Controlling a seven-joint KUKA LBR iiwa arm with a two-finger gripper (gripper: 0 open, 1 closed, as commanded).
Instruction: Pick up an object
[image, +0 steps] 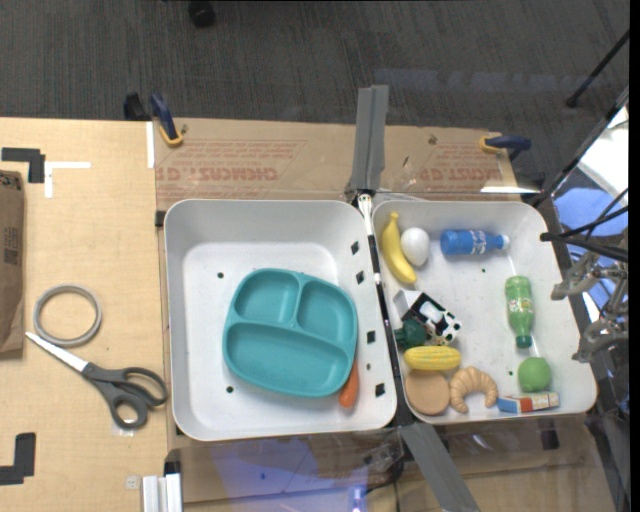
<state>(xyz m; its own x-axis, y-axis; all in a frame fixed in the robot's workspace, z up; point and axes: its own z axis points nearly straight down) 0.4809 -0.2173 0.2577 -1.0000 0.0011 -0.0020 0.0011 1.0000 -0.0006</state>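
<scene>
You have two bins on the desk (80, 200). The left bin (190, 240) carries a teal tray (290, 335) with a carrot (348, 390) wedged against its lower right edge. The right bin (540, 240) holds the loose pickings: banana (397, 250) touching a white egg (414, 245), blue bottle (473, 241), green bottle (518, 308), corn (432, 358), croissant (473, 385), a round cookie (429, 393), a lime (534, 374) and a tube (527, 403). The hand sits somewhere in the metalwork at the right edge; you cannot tell its state, and nothing looks lifted. The bottles lie apart from their neighbours, probably the easiest grabs. Scissors (100, 378) and a tape roll (67, 313) lie outside the bins.
</scene>
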